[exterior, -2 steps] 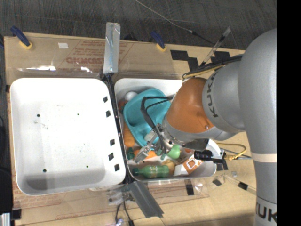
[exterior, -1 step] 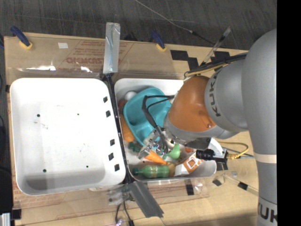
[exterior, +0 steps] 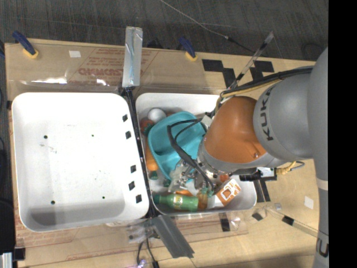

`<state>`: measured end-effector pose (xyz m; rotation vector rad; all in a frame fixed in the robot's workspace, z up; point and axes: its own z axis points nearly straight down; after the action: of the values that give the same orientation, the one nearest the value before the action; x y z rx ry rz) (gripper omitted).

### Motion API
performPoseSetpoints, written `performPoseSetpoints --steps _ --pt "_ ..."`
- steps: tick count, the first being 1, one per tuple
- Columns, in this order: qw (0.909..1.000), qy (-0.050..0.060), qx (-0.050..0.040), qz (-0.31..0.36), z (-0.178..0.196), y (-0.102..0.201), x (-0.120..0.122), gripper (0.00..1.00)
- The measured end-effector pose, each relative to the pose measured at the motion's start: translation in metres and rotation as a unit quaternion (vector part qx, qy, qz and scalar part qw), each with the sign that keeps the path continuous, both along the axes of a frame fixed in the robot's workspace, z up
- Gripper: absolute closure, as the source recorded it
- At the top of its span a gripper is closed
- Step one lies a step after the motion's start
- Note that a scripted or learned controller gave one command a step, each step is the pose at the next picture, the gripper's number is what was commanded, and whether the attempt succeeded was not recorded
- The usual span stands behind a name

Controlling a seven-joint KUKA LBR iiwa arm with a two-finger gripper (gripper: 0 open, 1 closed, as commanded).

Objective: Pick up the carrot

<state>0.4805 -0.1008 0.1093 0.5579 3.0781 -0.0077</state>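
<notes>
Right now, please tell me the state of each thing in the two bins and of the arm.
carrot: lying by the right bin's left wall, not held.
green bottle: lying on its side along the near wall.
teal bowl: tilted, partly under the arm.
left bin: sits beside the right bin.
arm: reaching down into the right bin.

This is looking like a robotics lab rather than any home or kitchen: a big grey industrial arm (exterior: 295,116) with an orange band and KUKA lettering is reaching over a wooden surface (exterior: 50,57) where two shallow white bins, a left bin (exterior: 28,149) and a right bin (exterior: 167,99), are sitting side by side. Blue clamps (exterior: 25,44) are gripping the board's far edge, black markers (exterior: 223,68) are showing on it, cables (exterior: 184,141) are trailing about, and dark carpet (exterior: 67,10) is running beyond.
</notes>
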Motion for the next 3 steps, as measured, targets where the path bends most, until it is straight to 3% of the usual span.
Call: performPoseSetpoints --steps 1,2,3 --pt "0.9988 0.007 0.0032 0.049 0.019 -0.082 -0.004 1.0" --pt "0.988 0.019 0.0066 0.153 0.077 -0.039 0.033 1.0" --pt "0.9457 0.009 0.0018 0.325 0.068 -0.078 0.022 1.0"
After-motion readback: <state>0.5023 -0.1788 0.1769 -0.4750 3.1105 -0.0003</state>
